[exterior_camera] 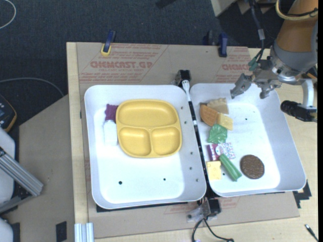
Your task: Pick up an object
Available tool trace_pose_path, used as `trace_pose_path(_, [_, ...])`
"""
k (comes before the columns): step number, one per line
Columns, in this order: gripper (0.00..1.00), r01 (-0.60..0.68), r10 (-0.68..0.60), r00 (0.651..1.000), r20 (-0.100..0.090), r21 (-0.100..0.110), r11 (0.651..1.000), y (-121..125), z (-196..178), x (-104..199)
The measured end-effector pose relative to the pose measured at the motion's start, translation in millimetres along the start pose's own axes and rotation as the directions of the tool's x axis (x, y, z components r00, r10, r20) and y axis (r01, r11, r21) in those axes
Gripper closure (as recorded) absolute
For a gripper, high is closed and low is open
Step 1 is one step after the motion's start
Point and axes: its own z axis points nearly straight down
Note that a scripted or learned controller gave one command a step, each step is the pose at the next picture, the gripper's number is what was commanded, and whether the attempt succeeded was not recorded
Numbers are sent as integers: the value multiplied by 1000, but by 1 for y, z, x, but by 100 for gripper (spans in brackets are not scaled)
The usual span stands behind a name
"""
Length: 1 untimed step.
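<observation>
My gripper hangs open over the back edge of the right bin, with nothing between its fingers. Below and to its left in that bin lie a pale bread piece, an orange-brown pastry and a yellow cheese wedge. Farther toward the front are a green crumpled piece, a small patterned packet, a yellow block, a green cylinder and a round brown cookie.
The left bin holds a yellow three-compartment tray, with a purple item and a white bottle beside its left edge. Clamps sit on the cardboard's back edge. The arm's orange band rises at top right.
</observation>
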Motion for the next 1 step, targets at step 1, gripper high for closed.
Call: trace_pose_path(1, [0, 2, -2, 1000, 2, -15, 1000, 3, -9, 0])
